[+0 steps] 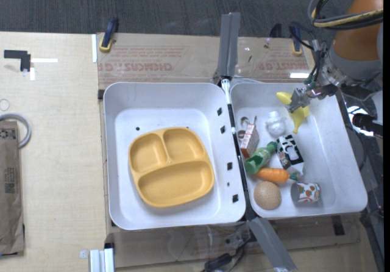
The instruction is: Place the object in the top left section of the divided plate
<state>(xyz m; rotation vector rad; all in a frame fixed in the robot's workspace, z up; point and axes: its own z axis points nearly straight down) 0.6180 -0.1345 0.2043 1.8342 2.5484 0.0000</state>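
Gripper (pixel 300 101) sits low over the back of the right bin (pixel 341 161), against a yellow banana (pixel 294 110); whether it grips the fruit cannot be made out. Nearer the front lie a white lump (pixel 276 123), green bottle (pixel 259 157), carrot (pixel 272 174) and egg (pixel 267 195). Left bin (pixel 116 161) holds the divided plate (pixel 171 166).

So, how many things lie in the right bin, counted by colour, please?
Yellow: 1, banana
White: 1, white lump
Green: 1, bottle
Orange: 1, carrot
Tan: 1, egg
Black and white: 1, box
Red and white: 2, carton, cup
Total: 8
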